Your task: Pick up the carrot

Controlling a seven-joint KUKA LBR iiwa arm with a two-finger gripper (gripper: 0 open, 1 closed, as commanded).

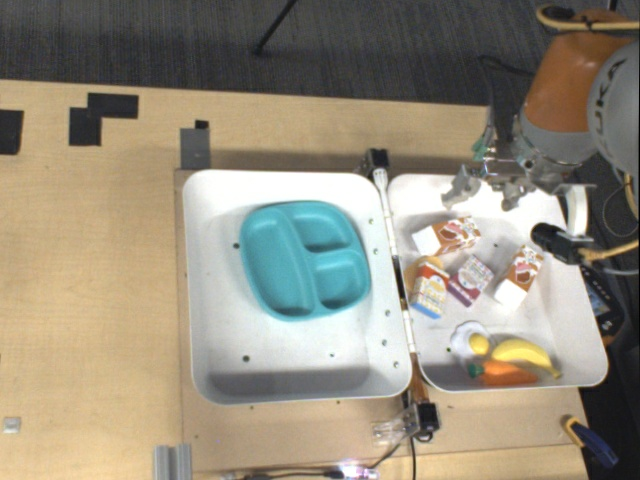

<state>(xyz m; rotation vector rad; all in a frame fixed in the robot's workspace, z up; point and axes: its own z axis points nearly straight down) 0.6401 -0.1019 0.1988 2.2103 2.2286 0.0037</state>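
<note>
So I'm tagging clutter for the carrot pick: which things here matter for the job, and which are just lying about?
For the job:
carrot
claw
right bin

Lying about:
banana
small cartons
teal divided plate
left bin

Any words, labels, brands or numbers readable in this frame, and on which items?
None can be read.
Small cartons in the right bin: printed colours, lettering too blurred.
Carrot, banana, teal tray: no text.
</note>
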